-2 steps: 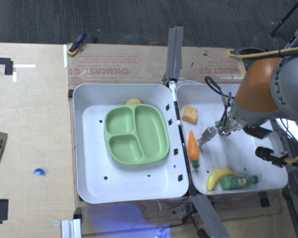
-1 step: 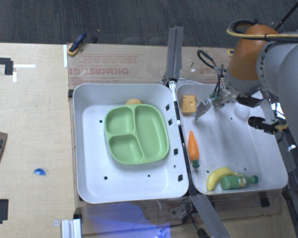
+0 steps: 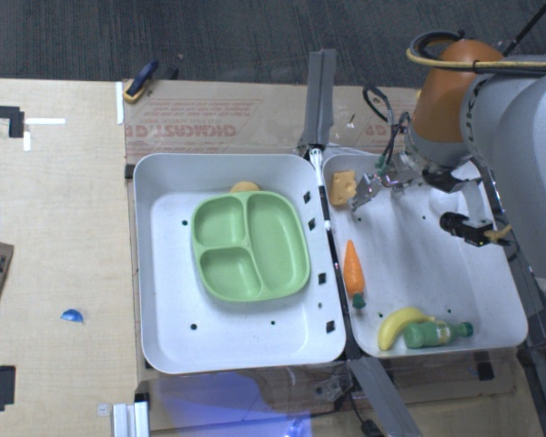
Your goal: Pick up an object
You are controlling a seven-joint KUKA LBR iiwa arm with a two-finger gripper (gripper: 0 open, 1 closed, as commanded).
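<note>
Four small things lie in the right bin point(image 3: 491, 289): a tan, chunky bread-like piece point(image 3: 343, 187) in its far left corner, a tapered orange carrot point(image 3: 353, 271) along its left wall, and a curved yellow banana point(image 3: 400, 324) touching a green bottle point(image 3: 437, 333) near its front edge. Just beside the tan piece hovers the metal gripper point(image 3: 369, 191); whether it is open, I cannot tell. Left of that bin, another white bin point(image 3: 164, 271) holds a smooth green three-compartment plate point(image 3: 252, 244), both on a pale wooden bench point(image 3: 55, 226).
</note>
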